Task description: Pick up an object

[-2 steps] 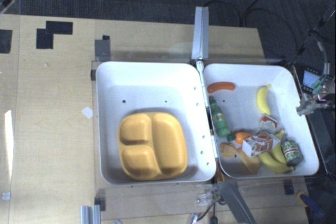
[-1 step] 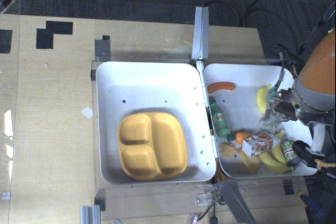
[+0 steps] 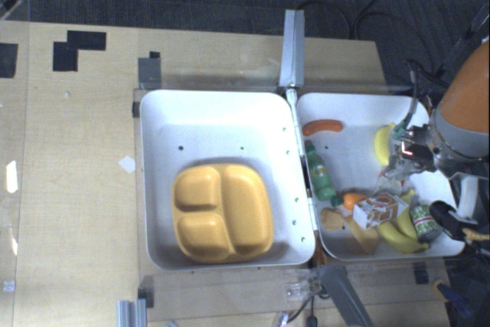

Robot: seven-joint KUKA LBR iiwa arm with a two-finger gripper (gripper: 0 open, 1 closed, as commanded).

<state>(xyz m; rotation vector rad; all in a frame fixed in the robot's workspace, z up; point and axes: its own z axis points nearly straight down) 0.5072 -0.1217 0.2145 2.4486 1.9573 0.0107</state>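
My gripper [image 3: 396, 171] hangs low over the right bin [image 3: 348, 107], near its right side. Directly below and left of it lies a small white and red carton [image 3: 379, 210]. A yellow fruit [image 3: 383, 143] sits just up and left of the gripper. Along the bin's front edge lie a banana [image 3: 403, 234], a dark can [image 3: 423, 223], a small orange piece [image 3: 351, 201] and brown bread-like pieces [image 3: 334, 220]. A red sausage [image 3: 323, 126] and a green bottle [image 3: 318, 174] lie by the bin's left wall. I see nothing held in the gripper.
The left bin [image 3: 191, 115] holds a yellow divided tray [image 3: 222, 210]. A metal post [image 3: 293, 50] stands between the bins at the back. The arm's orange band [image 3: 468, 92] rises at the right edge. Cables lie on the dark floor behind the bench.
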